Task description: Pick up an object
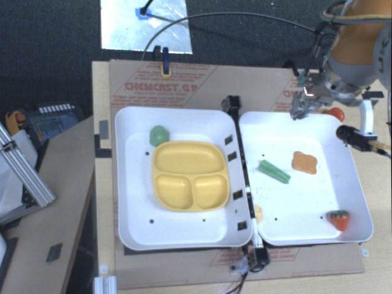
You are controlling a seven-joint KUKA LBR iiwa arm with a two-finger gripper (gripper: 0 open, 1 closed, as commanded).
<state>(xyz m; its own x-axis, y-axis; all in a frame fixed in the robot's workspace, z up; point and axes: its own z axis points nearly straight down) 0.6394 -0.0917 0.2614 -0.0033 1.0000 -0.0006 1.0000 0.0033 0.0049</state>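
Where cardboard [184, 86] lines the bench, two white bins [131, 225] sit

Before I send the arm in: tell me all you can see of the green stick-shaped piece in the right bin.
The green piece is a short, elongated stick, matte and plastic-looking, perhaps a toy vegetable. It lies flat on the floor of the right bin, left of centre, slanted from upper left to lower right. Nothing touches it; the orange piece sits apart to its right. The claw is over the bin's far edge.

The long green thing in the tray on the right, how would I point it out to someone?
Find the right white bin. Near its middle lies a green stick-shaped object, slanted, left of a flat orange piece. It is that bin's one green, elongated thing.
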